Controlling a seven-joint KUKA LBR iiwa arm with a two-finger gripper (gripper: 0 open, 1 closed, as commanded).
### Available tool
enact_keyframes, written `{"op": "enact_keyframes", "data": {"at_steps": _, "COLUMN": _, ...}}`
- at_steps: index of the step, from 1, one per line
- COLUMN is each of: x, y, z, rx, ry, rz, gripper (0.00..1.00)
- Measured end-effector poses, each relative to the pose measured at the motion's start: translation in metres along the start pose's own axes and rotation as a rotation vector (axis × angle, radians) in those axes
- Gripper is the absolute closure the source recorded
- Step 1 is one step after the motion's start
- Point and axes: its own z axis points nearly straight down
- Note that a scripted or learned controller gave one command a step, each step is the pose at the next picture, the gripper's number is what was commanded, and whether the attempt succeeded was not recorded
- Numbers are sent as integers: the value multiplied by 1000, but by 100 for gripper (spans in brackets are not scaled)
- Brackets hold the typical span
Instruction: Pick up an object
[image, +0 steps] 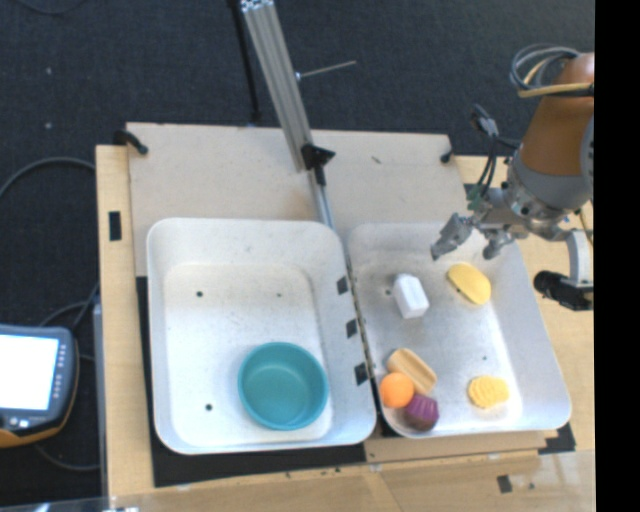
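Note:
My gripper (472, 240) hangs over the far edge of the right bin (520, 330), fingers spread open and nothing between them. Just below and beside it lies a yellow lemon-like piece (469, 283). A white block (410, 295) sits left of that. Near the bin's front are a tan bread-like piece (412, 369), an orange ball (397, 390), a purple piece (421, 411) and a yellow ridged piece (488, 392).
The left bin (200, 300) holds a teal bowl (283, 385) at its front right. A slanted metal pole (290, 100) rises behind the bins. A tablet-like pendant (35, 385) lies off the bench at left.

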Motion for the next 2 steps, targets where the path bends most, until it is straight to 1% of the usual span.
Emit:
{"op": "enact_keyframes", "data": {"at_steps": 1, "x": 0, "y": 0, "z": 0, "rx": 0, "ry": 0, "rz": 0, "gripper": 0}}
{"op": "enact_keyframes", "data": {"at_steps": 2, "x": 7, "y": -3, "z": 60, "rx": 6, "ry": 0, "rz": 1, "gripper": 0}}
